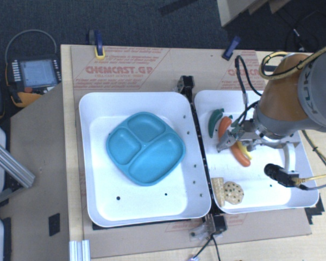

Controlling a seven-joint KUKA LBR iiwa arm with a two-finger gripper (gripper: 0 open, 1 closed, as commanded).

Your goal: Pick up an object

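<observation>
Lying under claw (pixel 232 140): orange hot dog (pixel 241 154).

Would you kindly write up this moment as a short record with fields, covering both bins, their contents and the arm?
left bin: holds a blue divided plate, roughly centred
right bin: holds toy food
near gripper: an orange carrot-like piece with a green end, and an orange-and-yellow piece
front corner of right bin: a cookie beside a cracker
arm: reaches in from the right, over the right bin
gripper: low among the orange pieces; grasp cannot be judged
</observation>
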